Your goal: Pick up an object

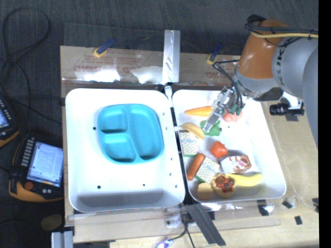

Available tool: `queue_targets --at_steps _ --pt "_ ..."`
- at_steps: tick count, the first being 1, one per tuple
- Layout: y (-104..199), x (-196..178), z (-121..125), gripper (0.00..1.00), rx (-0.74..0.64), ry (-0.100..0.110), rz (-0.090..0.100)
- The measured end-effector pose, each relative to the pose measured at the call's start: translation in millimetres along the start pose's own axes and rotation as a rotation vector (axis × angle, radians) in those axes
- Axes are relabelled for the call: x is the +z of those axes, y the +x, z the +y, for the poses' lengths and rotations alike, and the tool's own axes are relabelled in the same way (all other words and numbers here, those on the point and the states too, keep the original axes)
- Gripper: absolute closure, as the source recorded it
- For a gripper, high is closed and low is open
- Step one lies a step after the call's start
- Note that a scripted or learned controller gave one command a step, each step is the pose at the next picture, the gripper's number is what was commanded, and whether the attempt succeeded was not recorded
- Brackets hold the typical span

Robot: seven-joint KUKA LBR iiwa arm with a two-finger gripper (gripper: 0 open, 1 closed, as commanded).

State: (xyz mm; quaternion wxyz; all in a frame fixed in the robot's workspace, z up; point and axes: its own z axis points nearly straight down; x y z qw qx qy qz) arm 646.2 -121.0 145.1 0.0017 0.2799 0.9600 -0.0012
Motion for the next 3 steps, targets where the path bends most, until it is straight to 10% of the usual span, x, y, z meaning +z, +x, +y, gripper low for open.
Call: queue_targets --at_steps 1,2,3 --pt "36 55 -51 0.0 -0.058 -0.003 -0.007" --pt "34 43 -50 1.0 -0.059 -0.003 -0.015" --pt "1 53 -99 1.0 0.385 -0.008 -0.009"
